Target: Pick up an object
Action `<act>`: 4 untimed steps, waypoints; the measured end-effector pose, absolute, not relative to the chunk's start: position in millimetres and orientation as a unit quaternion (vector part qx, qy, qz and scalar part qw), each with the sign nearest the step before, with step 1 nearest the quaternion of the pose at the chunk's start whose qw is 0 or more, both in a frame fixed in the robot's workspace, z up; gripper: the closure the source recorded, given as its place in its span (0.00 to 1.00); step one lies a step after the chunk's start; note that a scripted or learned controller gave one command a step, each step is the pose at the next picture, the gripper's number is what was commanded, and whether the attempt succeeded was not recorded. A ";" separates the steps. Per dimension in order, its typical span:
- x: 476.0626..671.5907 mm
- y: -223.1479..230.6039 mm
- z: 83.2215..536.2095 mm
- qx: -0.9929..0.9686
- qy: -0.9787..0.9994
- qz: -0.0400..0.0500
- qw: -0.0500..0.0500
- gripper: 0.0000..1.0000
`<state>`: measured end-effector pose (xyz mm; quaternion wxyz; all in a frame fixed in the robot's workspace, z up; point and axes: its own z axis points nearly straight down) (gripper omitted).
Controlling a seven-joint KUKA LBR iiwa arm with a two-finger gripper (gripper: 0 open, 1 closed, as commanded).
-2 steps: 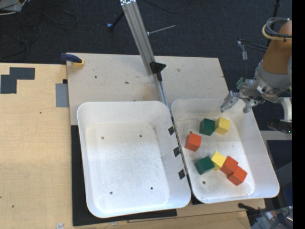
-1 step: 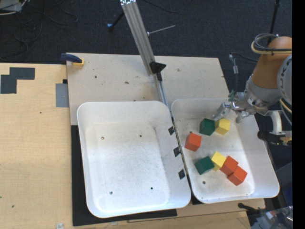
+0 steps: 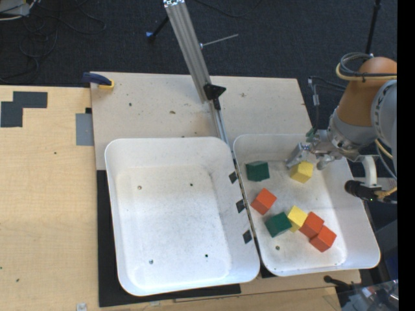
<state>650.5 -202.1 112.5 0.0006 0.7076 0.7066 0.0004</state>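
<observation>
Blocks lie in the right bin [image 3: 363, 254], and the left bin [image 3: 130, 271] sits just beside it on the desk [image 3: 149, 105]. The arm [image 3: 363, 102] comes in from the right. Its hand [image 3: 310, 155] is in the far part of the right bin, right at a yellow block [image 3: 301, 172]. The block looks a bit tilted and sits just under the hand. It seems to be between the fingers, but I cannot tell if they hold it or how wide they are.

A green block [image 3: 257, 171] sits to the left of the yellow one. An orange block [image 3: 263, 201] is nearer, close to the bin's left wall. A second green block [image 3: 278, 224] touches another yellow block [image 3: 297, 217]. Two red-orange blocks [image 3: 316, 230] sit close together at the right of those.

A grey metal bar [image 3: 193, 50] leans over the far side of the desk, with a small black and white checked tag [image 3: 174, 0] on its top end. No words can be read anywhere.
</observation>
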 end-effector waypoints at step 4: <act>657.1 -192.8 246.6 0.705 0.709 0.001 0.001 1.00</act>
